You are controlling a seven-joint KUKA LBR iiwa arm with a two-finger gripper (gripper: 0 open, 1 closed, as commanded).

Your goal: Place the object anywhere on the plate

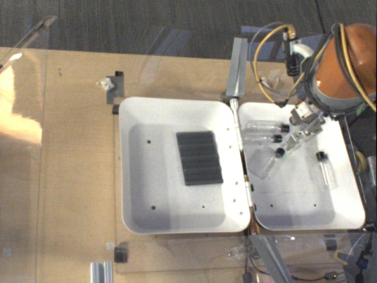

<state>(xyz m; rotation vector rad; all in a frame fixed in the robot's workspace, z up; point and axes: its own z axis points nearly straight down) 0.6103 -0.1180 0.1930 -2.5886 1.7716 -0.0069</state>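
Gripper (301, 124) at right bin's (347, 214) 12 o'clock; grip state can't tell. Clear vials (272, 160) prob. light, slippery, fragile: grasp mid-barrel. Dark plate (199, 158) w/ ridges, left bin (132, 175).

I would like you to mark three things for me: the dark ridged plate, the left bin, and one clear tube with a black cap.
dark ridged plate (199, 158), camera view, middle of its top face
left bin (177, 106), camera view, far rim
clear tube (326, 171), camera view, its transparent body
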